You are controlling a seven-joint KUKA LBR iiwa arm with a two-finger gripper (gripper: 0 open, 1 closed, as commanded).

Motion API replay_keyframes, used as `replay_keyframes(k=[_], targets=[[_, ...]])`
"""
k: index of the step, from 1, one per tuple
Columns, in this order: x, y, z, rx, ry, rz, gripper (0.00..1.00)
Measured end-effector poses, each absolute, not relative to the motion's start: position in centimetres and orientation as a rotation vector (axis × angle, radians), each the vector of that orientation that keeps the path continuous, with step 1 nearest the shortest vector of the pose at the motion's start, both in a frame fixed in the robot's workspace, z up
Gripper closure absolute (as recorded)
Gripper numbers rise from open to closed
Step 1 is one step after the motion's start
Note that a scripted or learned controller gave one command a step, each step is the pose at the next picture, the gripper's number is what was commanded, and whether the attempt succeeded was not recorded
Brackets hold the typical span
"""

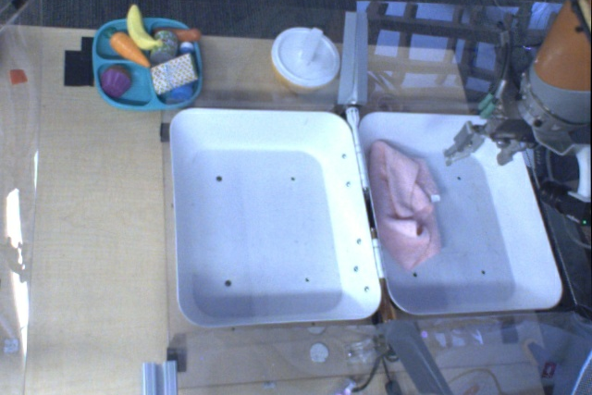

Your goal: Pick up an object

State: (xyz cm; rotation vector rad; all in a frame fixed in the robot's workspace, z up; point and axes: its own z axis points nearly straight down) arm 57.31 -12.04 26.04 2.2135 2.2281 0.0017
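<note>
While the gripper (pixel 481 141) hangs over the upper right part of the right bin (pixel 518 277), its 2 fingers spread apart on nothing, the pink cloth (pixel 404 203) lies to its left and nearer the camera, well apart from it. Crumpled and soft, the cloth runs lengthwise along the bin's left wall, beside the divide from the left bin (pixel 264 217).

arm (pixel 562 79) cut off at right edge, claw (pixel 481 141) fingers blurred

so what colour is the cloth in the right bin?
Pale pink cloth, seen in the camera view.
</note>
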Motion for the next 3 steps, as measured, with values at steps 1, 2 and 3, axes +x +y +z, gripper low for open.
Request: replay_keyframes(k=[1, 2, 3], targets=[[61.2, -12.3, 25.3, 1.543, 2.73, 0.004, 0.0], [62.6, -12.4, 9.9, 1.363, 2.817, 0.008, 0.0], [65.9, -13.7, 9.9, 1.078, 2.946, 0.002, 0.0]])
